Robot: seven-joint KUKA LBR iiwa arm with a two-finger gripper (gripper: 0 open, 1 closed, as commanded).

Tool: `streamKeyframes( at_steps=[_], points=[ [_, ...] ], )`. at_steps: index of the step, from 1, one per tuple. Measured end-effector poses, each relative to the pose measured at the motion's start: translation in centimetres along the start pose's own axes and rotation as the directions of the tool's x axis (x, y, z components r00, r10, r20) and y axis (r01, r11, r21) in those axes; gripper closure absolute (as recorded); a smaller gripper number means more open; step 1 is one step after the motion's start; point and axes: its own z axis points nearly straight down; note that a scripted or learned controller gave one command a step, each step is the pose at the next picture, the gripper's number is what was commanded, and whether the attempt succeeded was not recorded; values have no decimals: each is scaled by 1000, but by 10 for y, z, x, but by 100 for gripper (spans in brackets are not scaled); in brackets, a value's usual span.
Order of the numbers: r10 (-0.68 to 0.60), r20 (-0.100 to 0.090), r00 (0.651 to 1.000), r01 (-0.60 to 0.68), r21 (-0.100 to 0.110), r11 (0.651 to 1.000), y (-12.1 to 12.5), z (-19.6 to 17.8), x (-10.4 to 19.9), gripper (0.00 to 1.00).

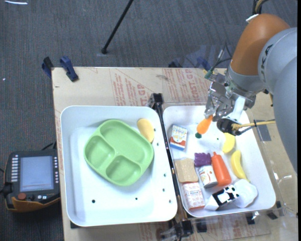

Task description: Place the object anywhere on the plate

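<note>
Gripper hangs over right bin's far edge, fingers closed on small orange carrot, green tip down. Green plate sits well left, open bin floor around it.

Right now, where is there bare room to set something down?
The green plate has three bare compartments. The left bin floor is bare below it. The right bin is crowded in its lower half; the carrot hangs at the gripper.

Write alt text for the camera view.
A grey arm's gripper holds a small orange toy carrot above the right white bin of toy foods. In the left white bin sit a green three-compartment plate and a yellow piece beside its rim.
</note>
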Motion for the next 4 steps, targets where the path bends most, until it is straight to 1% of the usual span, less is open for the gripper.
streamKeyframes(
  at_steps=[1, 2, 3, 4],
  points=[
    [-60, -3, 998, 60, 0, 998, -46, 4, 77, 100],
    [307, -2, 952, -307, 0, 952, -79, -3, 131, 100],
    [480, -5, 877, -480, 3, 877, -145, -30, 153, 100],
    [652, -2, 758, -652, 2, 758, -191, -32, 199, 100]
  ],
)
